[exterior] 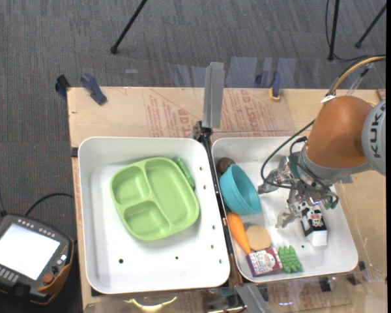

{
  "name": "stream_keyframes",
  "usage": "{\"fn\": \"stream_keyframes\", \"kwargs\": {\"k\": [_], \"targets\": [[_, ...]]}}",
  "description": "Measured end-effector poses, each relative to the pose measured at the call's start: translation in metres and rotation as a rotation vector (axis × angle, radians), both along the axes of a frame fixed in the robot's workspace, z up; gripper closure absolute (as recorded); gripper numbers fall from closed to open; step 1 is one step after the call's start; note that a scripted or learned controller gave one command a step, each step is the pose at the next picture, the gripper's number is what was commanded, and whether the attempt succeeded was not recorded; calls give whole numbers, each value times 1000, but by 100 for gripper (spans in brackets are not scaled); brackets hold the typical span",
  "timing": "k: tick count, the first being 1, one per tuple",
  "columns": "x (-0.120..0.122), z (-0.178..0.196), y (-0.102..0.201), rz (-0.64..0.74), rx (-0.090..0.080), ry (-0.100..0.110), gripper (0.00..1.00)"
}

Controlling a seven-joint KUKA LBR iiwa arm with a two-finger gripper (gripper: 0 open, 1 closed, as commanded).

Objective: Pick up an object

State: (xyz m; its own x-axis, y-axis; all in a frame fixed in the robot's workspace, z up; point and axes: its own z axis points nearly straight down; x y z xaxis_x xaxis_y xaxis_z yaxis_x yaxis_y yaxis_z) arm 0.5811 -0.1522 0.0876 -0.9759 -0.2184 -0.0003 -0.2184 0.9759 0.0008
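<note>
My gripper [304, 208] hangs low over the right side of the right bin [342, 253], below the grey arm with its orange band. Directly under and just right of it lies a small white and black box [315, 227]; whether the gripper touches it I cannot tell. To the left, a teal bowl [240, 189] leans on its side against the bin's left wall, with a brown object [225, 165] behind it. Along the front lie an orange carrot [238, 232], a tan round piece [259, 237], a purple-red packet [264, 261] and a green spiky toy [289, 258].
The left bin [98, 253] holds a light green divided plate [155, 197], with a small green item [186, 173] at its far right edge. A grey upright post [213, 100] stands behind the bins' shared wall. Cables [280, 158] loop beside the wrist.
</note>
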Motion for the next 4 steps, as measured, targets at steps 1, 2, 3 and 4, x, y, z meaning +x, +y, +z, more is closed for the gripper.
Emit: {"fn": "stream_keyframes", "kwargs": {"k": [1, 2, 3, 4], "targets": [[-17, 20, -62, -25, -1, -3, 0], [39, -1, -33, -94, 2, -1, 0], [5, 0, -59, -145, 0, -2, 0], [-54, 0, -57, -258, 1, 0, 0]]}}
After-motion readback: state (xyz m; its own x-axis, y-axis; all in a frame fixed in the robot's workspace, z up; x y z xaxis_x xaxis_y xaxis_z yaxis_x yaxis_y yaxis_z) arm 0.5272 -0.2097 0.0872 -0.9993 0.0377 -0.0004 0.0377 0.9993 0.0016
